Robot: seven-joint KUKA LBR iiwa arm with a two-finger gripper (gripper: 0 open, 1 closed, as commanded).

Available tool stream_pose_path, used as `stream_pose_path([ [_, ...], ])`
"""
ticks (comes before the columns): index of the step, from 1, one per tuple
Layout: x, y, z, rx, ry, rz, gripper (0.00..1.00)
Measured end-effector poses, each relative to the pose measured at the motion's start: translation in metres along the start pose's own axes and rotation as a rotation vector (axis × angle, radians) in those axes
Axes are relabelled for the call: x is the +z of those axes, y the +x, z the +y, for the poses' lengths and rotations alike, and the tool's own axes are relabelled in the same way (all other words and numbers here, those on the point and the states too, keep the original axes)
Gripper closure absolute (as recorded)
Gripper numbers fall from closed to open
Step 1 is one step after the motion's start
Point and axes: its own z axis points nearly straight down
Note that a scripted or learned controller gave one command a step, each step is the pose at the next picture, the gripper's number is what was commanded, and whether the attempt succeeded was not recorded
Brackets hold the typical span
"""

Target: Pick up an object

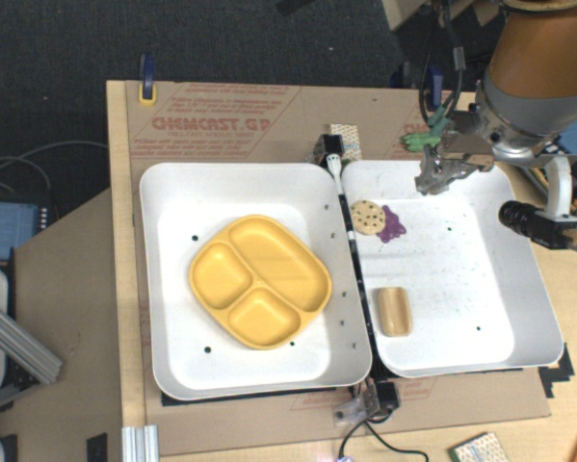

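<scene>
- Bench edge nearest the camera carries cables and a small connector, just below the seam where the 2 white bins meet
- Left bin (163,258) holds a yellow divided plate (259,279) with 3 compartments, lying flat near the middle; it looks too wide and smooth for an easy pinch
- Right bin (519,287) has a tan block (394,311) lying near its left wall, apart from the other pieces, so probably the simplest pick
- Further back, a round cookie (367,217) touches a purple scrap (393,224); being so close, they could be nudged together
- Gripper (434,181) hangs over the bin's back rim, nothing between its fingertips; open or closed, I cannot tell
- Arm (538,56) rises behind on the right
</scene>
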Motion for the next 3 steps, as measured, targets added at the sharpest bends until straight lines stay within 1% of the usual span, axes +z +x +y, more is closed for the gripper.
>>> stream_pose_path([
  [1,-0.084,-0.033,-0.032,0.007,-0.021,-0.005,1.00],
  [2,-0.102,-0.104,-0.067,0.011,-0.016,-0.007,1.00],
  [3,-0.121,-0.179,-0.083,0.010,-0.015,-0.008,1.00],
])
